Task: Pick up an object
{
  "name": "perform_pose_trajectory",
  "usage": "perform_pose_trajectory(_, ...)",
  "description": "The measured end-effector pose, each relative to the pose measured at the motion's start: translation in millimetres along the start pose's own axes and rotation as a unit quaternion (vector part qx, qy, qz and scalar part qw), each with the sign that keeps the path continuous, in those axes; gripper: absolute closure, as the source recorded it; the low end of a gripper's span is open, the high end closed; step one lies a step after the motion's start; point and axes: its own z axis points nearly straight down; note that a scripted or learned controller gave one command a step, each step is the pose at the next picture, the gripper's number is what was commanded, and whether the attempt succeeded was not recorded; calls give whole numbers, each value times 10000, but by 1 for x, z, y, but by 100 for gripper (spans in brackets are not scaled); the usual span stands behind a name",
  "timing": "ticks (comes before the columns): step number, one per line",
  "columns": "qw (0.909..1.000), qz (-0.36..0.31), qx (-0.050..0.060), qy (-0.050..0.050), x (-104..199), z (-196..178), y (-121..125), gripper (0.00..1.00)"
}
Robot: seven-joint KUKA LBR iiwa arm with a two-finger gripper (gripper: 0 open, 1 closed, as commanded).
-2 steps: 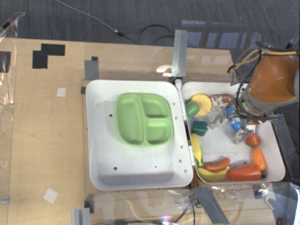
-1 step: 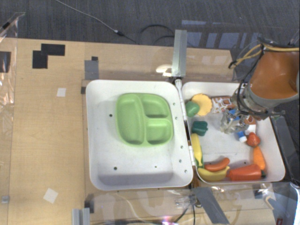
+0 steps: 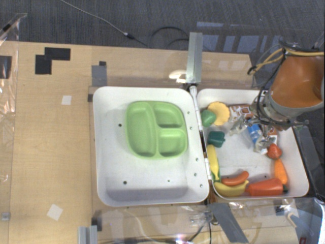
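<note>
The right bin (image 3: 238, 154) holds several toy foods. Among them are a yellow piece (image 3: 220, 112), a green round piece (image 3: 207, 118), a dark green block (image 3: 216, 138), a red sausage-shaped piece (image 3: 236, 178), a yellow banana (image 3: 231, 189), a red-orange pepper (image 3: 265, 187), an orange carrot (image 3: 280, 171) and a small red piece (image 3: 274, 151). My gripper (image 3: 252, 129) hangs low over the bin's upper right part, under the orange-banded wrist (image 3: 299, 83). A small blue object (image 3: 253, 133) lies right at the gripper; I cannot see whether it is held.
The left bin (image 3: 109, 151) carries a light green divided plate (image 3: 155, 128). A long yellow piece (image 3: 212, 159) lies against the wall between the bins. Cables loop off the arm at the upper right. Bare bin floor shows around (image 3: 236, 154).
</note>
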Motion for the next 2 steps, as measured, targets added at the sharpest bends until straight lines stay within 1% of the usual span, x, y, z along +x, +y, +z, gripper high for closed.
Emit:
perform_pose_trajectory(1, 9987, -503, -13, 19, -71, 15, -23, 0)
perform_pose_trajectory(2, 10000, -46, -27, 61, 19, 15, -20, 0)
